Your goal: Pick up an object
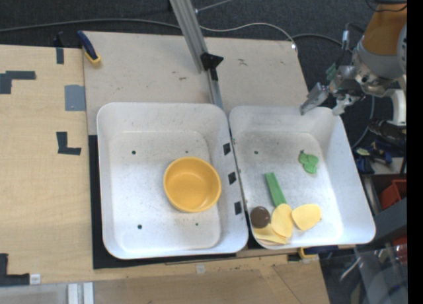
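Observation:
A yellow bowl [192,184] stands upright in the left bin [119,164]. The right bin [344,184] holds a small green lump [308,161], a green stick [273,189], a brown round piece [260,217] and flat yellow pieces [282,221] [307,216] near its front edge. My gripper [326,106] hangs over the far right corner of the right bin, well away from all of these. It is open, with nothing between its fingers.
A grey metal post [188,18] slants down to the seam between the bins at the back. A blue-and-yellow tool [88,47] lies at the bench's far left. Cables and gear crowd the right side beyond the bin.

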{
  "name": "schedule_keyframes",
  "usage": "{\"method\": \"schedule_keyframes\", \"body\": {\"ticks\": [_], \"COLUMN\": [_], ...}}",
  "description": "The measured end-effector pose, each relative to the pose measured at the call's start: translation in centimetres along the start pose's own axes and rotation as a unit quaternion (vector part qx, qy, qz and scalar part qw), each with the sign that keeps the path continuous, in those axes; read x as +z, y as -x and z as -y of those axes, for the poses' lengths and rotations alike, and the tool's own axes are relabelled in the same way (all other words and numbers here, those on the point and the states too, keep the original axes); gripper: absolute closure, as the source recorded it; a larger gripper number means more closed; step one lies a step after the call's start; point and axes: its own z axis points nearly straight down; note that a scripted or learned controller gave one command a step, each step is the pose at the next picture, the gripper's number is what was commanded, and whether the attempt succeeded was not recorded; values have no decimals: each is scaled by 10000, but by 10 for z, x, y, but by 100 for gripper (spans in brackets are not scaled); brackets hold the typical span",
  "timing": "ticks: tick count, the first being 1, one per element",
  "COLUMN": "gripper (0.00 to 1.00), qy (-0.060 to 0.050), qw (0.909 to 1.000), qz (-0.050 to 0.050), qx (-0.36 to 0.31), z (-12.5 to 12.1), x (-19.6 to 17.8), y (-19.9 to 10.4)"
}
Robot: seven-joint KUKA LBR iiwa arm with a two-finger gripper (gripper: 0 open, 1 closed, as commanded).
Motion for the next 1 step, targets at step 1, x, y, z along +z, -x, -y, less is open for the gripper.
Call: {"method": "schedule_keyframes", "body": {"ticks": [1], "gripper": [0], "qy": [-3], "qw": [10000], "qz": [1], "qx": [2], "z": [0], "x": [0], "y": [0]}}
